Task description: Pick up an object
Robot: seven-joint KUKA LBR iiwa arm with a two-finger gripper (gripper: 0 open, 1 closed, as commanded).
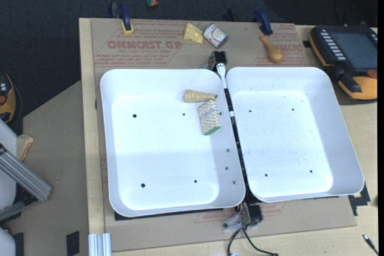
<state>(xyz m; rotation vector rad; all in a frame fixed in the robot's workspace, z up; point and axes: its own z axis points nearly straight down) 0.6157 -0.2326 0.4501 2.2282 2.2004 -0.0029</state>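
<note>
Lying in the left bin (120,147), close to its far right corner, are the two candidates for picking: a tan cone-shaped piece (198,96) resting on its side, and just nearer the front from it a small patterned packet (209,116), green and white, standing slightly tilted. The two are sitting close together, possibly touching at the packet's top edge; I cannot tell for sure. Both are hugging the bin's right wall, beside the dark seam (231,123) where the left bin is meeting the right bin (336,129).

As for the hand, I cannot tell whether it is spread or pressed together, so the step in hand, by my judgement, is the approach itself: choosing one target and descending on it.

Doing this well is likely meaning going for the packet, since it is offering the broader, flatter body, and turning the fingers so they are closing across its narrow width rather than its length. The wall beside it is looking like the main hazard: a finger coming down on the rim side could be striking the bin edge, so aligning the closing direction parallel to that wall seems wiser. The cone, being rounded, is probably apt to roll away from a glancing touch.

Beyond the bins, along the far edge of the worktop (96,69), a yellow wedge (193,33), a small box (215,35) and a wooden-looking pestle shape (273,51) are lying out of play.
</note>
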